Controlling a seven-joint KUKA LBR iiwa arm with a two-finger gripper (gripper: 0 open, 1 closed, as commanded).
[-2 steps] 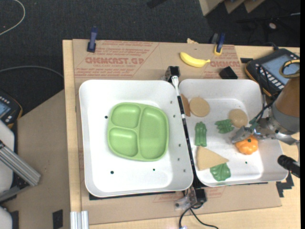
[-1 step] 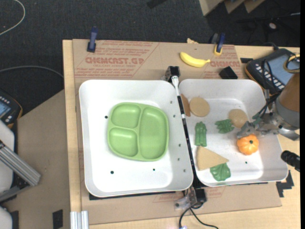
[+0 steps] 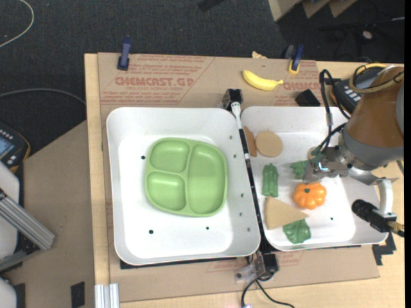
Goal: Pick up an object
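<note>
The right bin [image 3: 340, 233] holds several toy foods. A brown round disc [image 3: 268, 143] lies at its back left, with a green pickle-shaped piece [image 3: 270, 180] below it. An orange pumpkin [image 3: 309, 196] sits mid-bin, and a tan wedge [image 3: 281, 213] and a green leafy piece [image 3: 297, 231] lie at the front. My gripper [image 3: 320, 167] is low over the bin, just above the pumpkin. It is right beside a small green piece [image 3: 299, 169], which the wrist partly hides.
The left bin [image 3: 128, 236] holds a green divided plate [image 3: 187, 176]. A yellow banana [image 3: 262, 81] lies on the bench behind the bins. Cables and the grey arm [image 3: 376, 130] crowd the right side. Blue clamps [image 3: 124, 54] sit at the bench's back edge.
</note>
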